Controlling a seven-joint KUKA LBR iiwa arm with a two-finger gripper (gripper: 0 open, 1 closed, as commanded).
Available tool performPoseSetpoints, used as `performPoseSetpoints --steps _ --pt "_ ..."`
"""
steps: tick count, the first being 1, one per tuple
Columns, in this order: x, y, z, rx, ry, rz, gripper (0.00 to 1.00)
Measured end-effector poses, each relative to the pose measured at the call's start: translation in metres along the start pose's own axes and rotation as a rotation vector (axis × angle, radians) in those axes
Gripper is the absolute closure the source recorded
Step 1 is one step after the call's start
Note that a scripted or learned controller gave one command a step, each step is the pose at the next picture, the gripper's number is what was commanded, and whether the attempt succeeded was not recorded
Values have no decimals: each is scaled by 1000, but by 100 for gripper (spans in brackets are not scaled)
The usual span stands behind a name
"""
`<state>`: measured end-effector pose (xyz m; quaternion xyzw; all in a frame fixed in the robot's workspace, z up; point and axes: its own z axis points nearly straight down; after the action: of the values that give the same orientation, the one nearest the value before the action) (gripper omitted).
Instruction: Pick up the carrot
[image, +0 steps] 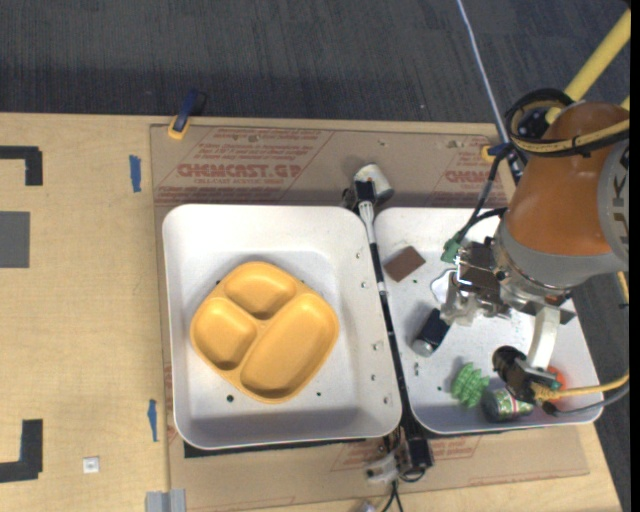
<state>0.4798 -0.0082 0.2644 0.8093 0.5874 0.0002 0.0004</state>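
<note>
Over the right bin | grey-and-orange arm hides much of the floor | end effector hangs low beside a black block; whether released or clenched cannot be told | carrot: small orange sliver, partly covered, near front-right corner by green leafy toy | left bin: glossy yellow three-lobed tray

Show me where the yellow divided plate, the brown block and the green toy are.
yellow divided plate (263, 328), camera view, its middle ridge.
brown block (405, 263), camera view, its top face.
green toy (467, 383), camera view, its leafy middle.
</note>
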Motion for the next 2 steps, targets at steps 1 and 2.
performPoseSetpoints --steps 1,2 --pt "66 -23 77 6 -1 347 100" --pt "133 -45 104 6 -1 417 100"
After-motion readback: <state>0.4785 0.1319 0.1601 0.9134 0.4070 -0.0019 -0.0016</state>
